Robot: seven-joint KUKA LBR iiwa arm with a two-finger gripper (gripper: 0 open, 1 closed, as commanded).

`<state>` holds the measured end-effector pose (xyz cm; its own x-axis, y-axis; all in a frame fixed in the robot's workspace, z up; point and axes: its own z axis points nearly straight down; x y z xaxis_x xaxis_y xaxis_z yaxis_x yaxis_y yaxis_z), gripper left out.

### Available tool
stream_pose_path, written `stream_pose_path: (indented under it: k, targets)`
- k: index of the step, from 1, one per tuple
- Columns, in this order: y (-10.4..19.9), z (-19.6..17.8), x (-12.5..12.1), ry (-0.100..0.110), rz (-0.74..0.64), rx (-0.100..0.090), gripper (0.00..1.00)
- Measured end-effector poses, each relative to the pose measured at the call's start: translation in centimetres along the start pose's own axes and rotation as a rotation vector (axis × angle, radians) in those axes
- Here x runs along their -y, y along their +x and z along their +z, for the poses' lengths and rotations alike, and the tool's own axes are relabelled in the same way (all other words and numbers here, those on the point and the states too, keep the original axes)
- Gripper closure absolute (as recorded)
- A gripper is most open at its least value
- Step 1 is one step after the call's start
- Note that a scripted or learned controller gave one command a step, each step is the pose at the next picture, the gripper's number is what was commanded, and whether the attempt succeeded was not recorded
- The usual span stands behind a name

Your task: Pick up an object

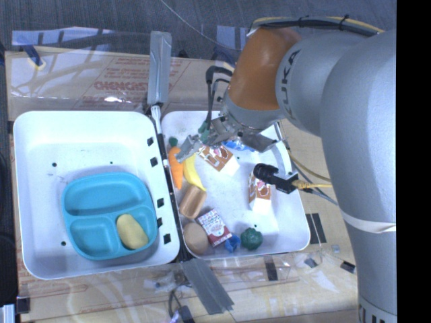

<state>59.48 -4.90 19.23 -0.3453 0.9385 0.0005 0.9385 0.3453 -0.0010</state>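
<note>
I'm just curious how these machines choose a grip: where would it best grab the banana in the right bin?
Probably across the banana's middle, coming straight down from above. It lies flat, long and narrow, curving down the bin's left side. The carrot sits tight against its left, so the fingers would have little room there; the lower end looks somewhat freer.

The left bin (40, 147) lies mostly bare around the blue tray (101, 207) holding a yellow potato (133, 230). The right bin (296, 227) is crowded: banana (193, 172), carrot (176, 169), cartons (260, 192) packed close, arm (316, 73) overhanging its far end.
</note>
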Motion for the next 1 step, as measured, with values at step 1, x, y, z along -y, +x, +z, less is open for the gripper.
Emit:
stream_pose_path:
  k: [1]
  targets:
    - [0.03,-1.04,-0.09,0.000,-0.004,0.000,1.00]
